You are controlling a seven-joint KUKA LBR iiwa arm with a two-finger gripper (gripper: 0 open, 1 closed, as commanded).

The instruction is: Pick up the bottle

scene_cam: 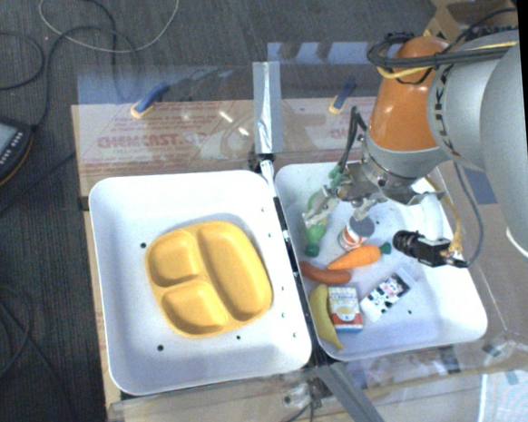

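The arm reaches in from the right, and its tool (338, 198) hangs over the back left part of the right bin (455, 327). From this slant I cannot tell whether the tool is wide or narrow, nor whether it touches anything.

The bottle (313, 236) lies in the right bin close to the left wall, just below and left of the tool. It has a pale greenish body, and its green cap points toward the front. Part of its upper end is hidden by the tool.

Just right of the bottle sits a small round can-like object (353, 237) with a grey top. In front of that, a carrot (356, 259) lies slantwise, and a red-orange sausage-shaped piece (317, 271) meets its left end. A banana (322, 317) lies along the left wall near the front. Just beside it is a small carton (344, 307), and right of the carton a black-and-white box (385, 295).

The left bin (130, 353) holds a yellow divided tray (210, 278) with three compartments, set near its middle.

Both bins rest side by side on the surface (176, 140), which carries a printed board behind them.
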